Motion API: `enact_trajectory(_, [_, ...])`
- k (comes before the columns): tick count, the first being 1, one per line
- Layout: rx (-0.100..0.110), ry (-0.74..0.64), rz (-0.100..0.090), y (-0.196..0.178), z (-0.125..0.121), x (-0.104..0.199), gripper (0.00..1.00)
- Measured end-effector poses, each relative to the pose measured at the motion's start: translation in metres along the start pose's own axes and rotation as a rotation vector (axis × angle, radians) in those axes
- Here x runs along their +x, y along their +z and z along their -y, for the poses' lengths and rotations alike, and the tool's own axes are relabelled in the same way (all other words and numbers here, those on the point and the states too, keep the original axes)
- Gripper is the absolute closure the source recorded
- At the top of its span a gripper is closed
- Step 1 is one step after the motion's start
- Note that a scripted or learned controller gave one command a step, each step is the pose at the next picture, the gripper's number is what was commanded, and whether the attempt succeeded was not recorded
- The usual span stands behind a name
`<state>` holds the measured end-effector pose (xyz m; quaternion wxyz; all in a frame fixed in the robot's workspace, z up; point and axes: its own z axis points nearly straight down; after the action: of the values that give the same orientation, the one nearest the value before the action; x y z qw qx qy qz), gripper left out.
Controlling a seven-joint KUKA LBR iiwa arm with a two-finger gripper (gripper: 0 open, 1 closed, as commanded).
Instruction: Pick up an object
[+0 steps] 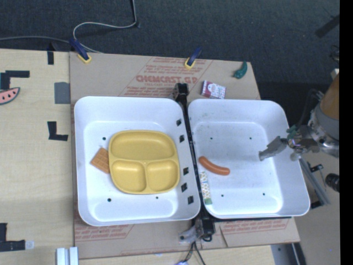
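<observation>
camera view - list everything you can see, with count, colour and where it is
bins: 2, white, side by side on the bench
divided plate: 1, yellow, in the left bin
flat piece: 1, tan, left bin, partly under the plate's left edge
hot dog: 1, orange, right bin, near its left wall
small packet: 1, dark red and white, on the cardboard behind the right bin
clips: 2, yellow and blue, on the cardboard's far edge
teal item: 1, at the cardboard's far right corner
gripper: 1, grey, over the right bin's right side
</observation>
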<state>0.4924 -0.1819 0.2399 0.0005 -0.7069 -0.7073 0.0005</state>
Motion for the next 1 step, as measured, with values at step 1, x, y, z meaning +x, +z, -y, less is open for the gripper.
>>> enact_trajectory(1, [0.003, 0.000, -0.001, 0.1300, -0.0815, 0.0186, 0.00])
